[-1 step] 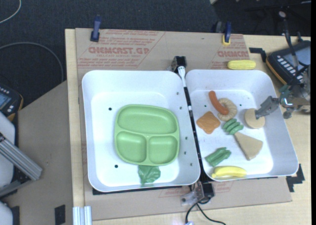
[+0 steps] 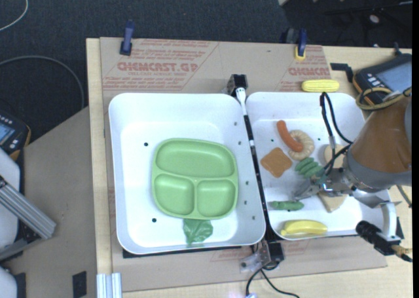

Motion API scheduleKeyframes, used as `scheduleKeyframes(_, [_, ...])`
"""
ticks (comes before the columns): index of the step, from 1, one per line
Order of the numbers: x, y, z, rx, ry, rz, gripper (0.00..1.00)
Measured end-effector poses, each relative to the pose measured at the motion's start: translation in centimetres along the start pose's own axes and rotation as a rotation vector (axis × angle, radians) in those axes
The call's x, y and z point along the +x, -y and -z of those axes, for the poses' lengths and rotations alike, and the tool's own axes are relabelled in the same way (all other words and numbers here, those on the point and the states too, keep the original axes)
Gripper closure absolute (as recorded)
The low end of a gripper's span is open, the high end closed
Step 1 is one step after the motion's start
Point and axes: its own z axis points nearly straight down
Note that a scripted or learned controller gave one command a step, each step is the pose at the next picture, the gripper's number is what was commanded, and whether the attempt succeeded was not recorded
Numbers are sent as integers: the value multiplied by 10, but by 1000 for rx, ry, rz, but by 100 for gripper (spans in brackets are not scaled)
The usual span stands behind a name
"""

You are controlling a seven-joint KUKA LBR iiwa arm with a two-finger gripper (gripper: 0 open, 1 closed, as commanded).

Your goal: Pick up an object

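Note:
My gripper [image 2: 308, 189] is low in the right bin [image 2: 340, 103], reaching in from the right under the arm's orange band [image 2: 386, 143]. Its tip sits just below a dark green leafy piece [image 2: 308, 167] and above a green pea pod [image 2: 286, 205]. A brown toast square [image 2: 275, 162] lies to its upper left. A red sausage [image 2: 286, 134] rests against a beige bagel [image 2: 301, 143]. A yellow banana [image 2: 304, 227] lies by the front wall. A pale wedge [image 2: 332, 202] is partly hidden under the wrist.
The left bin [image 2: 131, 159] holds a light green divided plate [image 2: 194, 177], with a green lettuce leaf [image 2: 198, 230] at its front. A black divider strip [image 2: 250, 152] runs between the bins. A yellow clip [image 2: 319, 85] and cables lie behind the right bin.

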Motion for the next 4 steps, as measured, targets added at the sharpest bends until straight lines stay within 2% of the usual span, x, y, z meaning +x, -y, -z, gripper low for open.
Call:
scheduleKeyframes(1, [-87,-2,97,-19,14,-8,0])
scheduleKeyframes(2, [-5,-1,15,-1,-2,4,0])
scheduleKeyframes(3, [-74,-4,6,-6,-13,4,0])
scheduleKeyframes(4, [-74,-4,17,-10,-3,4,100])
